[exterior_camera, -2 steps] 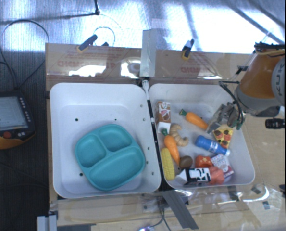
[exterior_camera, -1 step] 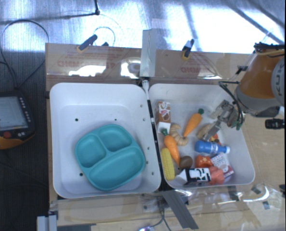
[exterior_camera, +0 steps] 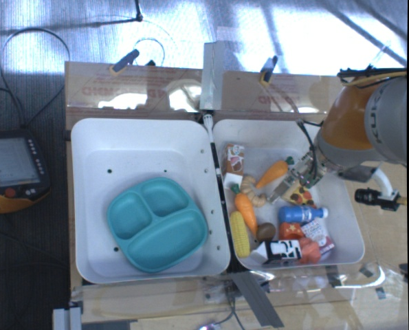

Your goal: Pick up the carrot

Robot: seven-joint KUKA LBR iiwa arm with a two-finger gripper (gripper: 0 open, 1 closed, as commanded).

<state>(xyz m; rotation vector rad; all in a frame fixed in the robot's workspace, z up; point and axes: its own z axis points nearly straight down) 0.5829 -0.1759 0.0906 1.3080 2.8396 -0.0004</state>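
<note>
Nearest the camera, along the front wall of the right bin [exterior_camera: 352, 249], lie a black-and-white carton [exterior_camera: 282, 251], a red packet [exterior_camera: 313, 251] and a blue bottle [exterior_camera: 300, 214] on its side, crowded together as loose clutter would settle. Just left of them an ear of corn [exterior_camera: 240, 233] rests against the divider, with a carrot [exterior_camera: 245, 207] touching its upper end, lying lengthwise and clear on top.

A second carrot [exterior_camera: 271, 174] sits farther back, tilted, its tip toward the claw [exterior_camera: 302, 174]. The claw hangs low just beside that tip, probably lined up for it, since this carrot lies more open than the one wedged by the corn. Whether the claw is open or closed I cannot tell; nothing shows between it.

In the left bin [exterior_camera: 87, 184] a teal divided plate [exterior_camera: 158, 223] lies flat, well apart from the work. Beyond both bins the desk [exterior_camera: 135, 88] carries only cables.
</note>
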